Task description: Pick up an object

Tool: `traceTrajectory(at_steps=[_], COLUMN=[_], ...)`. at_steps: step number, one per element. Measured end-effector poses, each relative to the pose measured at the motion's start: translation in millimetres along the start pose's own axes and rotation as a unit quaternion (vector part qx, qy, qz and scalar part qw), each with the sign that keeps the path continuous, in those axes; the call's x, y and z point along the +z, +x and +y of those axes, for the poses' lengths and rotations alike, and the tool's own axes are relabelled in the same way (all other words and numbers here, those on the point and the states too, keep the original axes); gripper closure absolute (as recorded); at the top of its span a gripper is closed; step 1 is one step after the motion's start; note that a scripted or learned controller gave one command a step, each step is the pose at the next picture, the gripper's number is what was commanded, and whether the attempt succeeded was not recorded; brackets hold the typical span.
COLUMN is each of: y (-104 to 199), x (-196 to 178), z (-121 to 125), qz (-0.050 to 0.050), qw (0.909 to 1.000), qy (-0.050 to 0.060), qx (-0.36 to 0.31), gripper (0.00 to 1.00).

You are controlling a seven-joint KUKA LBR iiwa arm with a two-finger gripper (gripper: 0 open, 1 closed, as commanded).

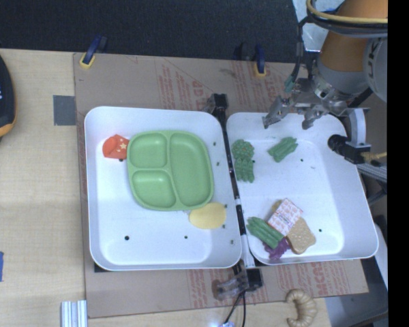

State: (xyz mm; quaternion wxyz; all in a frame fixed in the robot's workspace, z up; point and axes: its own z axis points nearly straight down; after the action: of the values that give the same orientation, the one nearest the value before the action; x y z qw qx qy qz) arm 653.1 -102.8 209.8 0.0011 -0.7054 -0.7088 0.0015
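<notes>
1. Two shallow white bins sit side by side on the bench: the left bin (99,182) in the middle of the frame, the right bin (341,203) toward the right.
2. Entering from the upper right, the grey arm (354,19) with its orange band carries the gripper (291,118) above the upper edge of the right bin; its two fingers are spread apart with nothing between them.
3. Just below the gripper, apart from it, a small green piece (283,148) lies tilted in the upper part of the right bin.
4. Against the right bin's left wall lies a knobbly green vegetable (243,159).
5. At the lower middle of the right bin is a cluster, its items touching: a long green pod (262,231), a pink-and-white packet (286,216), a tan cracker-like piece (300,237) and a purple item (277,251) partly hidden beneath them.
6. Inside the left bin lies a green divided plate (170,170), with a red object (114,146) touching its upper-left edge and a yellow object (208,216) at its lower-right edge.
7. At the bottom of the frame, outside the bins, a curled tan object (301,308) lies on the bench.
</notes>
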Motion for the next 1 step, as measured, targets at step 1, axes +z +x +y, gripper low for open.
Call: traceTrajectory(at_steps=[1], y=[-32.8], x=[26.4], z=[-8.6], qz=[-0.001], qw=[1.0000], qy=[0.002], qx=[0.001], gripper=[0.00])
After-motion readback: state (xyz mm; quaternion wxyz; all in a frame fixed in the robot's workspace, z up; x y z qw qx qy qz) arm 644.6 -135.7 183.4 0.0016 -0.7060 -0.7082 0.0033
